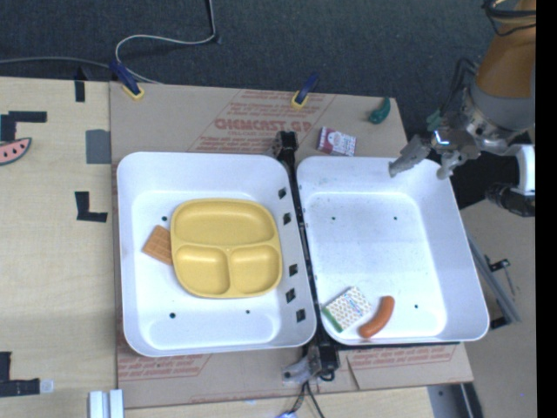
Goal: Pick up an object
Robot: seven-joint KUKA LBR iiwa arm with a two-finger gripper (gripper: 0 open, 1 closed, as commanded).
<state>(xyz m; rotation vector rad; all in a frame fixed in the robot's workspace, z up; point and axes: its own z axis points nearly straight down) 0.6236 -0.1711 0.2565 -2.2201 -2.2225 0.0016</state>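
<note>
- While the arm [509, 55] is reaching in from the right, its gripper [422, 165] is hovering over the far right corner of the right bin [435, 259], with two fingers [402, 165] spread apart and nothing sitting between them.
- Lying in the near part of the right bin, an orange sausage-shaped toy [377, 317] is resting just beside a small green-and-white packet [346, 307], both well apart from the gripper.
- Sitting in the left bin [139, 259], a yellow divided plate [228, 246] is taking up the middle, with its three compartments facing up.
- Peeking out from under the plate's left edge, a tan cracker-like piece [157, 246] is lying on the bin floor.
- Beyond the bins, a small red-and-white pack [336, 141] is lying on the cardboard sheet [209, 120] that is covering the bench [52, 233].
- Near the far right corner of the cardboard, a small teal object [379, 111] is lying on its own.
- Two yellow-and-blue clamps [129, 81] are gripping the far edge of the cardboard.
- At the bench's far left edge, a pink slice-shaped item [12, 151] is lying partly cut off.
</note>
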